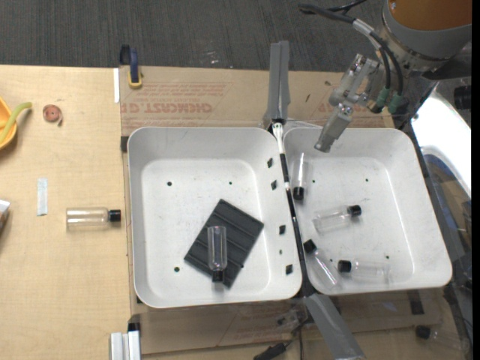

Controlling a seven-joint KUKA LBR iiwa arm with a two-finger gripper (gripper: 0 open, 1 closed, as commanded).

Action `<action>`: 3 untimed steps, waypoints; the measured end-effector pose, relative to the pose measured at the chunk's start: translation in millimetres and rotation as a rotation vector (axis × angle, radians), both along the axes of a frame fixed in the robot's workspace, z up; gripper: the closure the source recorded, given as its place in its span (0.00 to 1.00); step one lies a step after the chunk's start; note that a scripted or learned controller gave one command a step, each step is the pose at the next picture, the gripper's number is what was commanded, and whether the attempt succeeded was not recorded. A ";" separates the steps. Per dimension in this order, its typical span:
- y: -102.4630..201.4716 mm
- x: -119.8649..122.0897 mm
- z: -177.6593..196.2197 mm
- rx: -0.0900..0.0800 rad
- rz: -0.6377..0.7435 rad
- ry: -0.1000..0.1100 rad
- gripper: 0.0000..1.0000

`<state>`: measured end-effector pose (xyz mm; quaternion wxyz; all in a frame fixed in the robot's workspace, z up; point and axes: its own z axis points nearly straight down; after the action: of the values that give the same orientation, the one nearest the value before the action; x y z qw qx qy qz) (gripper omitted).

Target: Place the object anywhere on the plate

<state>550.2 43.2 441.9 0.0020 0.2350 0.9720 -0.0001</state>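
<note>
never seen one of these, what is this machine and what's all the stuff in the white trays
This is a single picture from a fixed camera above a workbench, looking down at a slant. The machine is a grey robot arm with an orange band reaching in from the right. At its tip is a two-finger gripper, hanging over the far edge of the right shallow white bin. Nothing is visible between its fingers.

The left shallow white bin holds a dark ribbed rectangular plate, and a clear plastic vial with a black cap already lies on it. The right bin holds four more clear vials with black caps, lying on their sides. Outside the bins, on the wooden bench, lies another clear vial to the left.
</note>
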 end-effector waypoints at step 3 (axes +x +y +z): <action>-191.3 34.7 -90.0 -0.001 0.417 0.002 0.00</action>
<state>584.9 -148.1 351.9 0.0011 0.0286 0.9996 -0.0002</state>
